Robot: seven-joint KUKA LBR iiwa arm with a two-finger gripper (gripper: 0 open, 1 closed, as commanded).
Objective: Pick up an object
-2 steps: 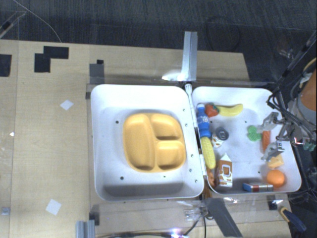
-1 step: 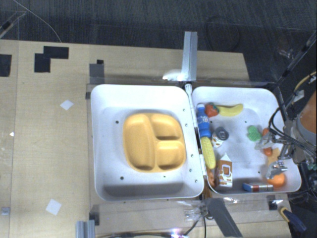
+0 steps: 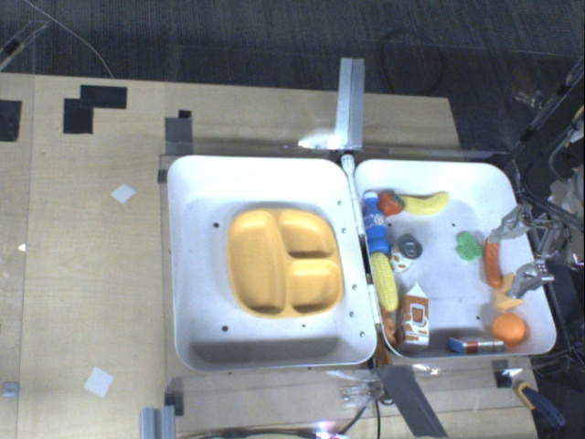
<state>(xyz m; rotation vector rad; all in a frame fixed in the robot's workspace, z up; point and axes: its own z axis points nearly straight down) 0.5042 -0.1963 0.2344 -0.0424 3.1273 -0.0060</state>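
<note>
My gripper (image 3: pixel 521 251) hangs over the right edge of the right bin (image 3: pixel 475 174). It is open, one finger (image 3: pixel 514 223) toward the back and the other toward the front, with nothing between them. Just left of the fingers lies a long orange-red carrot-like piece (image 3: pixel 494 262). An orange ball (image 3: pixel 509 328) sits in front of the gripper, near the bin's front right corner. A small green item (image 3: pixel 469 246) lies further left.
Along the right bin's left wall lie a blue bottle (image 3: pixel 374 226), a corn cob (image 3: pixel 385 282) and a small carton (image 3: pixel 414 316). A banana (image 3: pixel 425 203), a round metal piece (image 3: pixel 408 247) and a marker (image 3: pixel 475 345) are also there. The left bin (image 3: pixel 192 273) holds a yellow divided plate (image 3: pixel 281 262).
</note>
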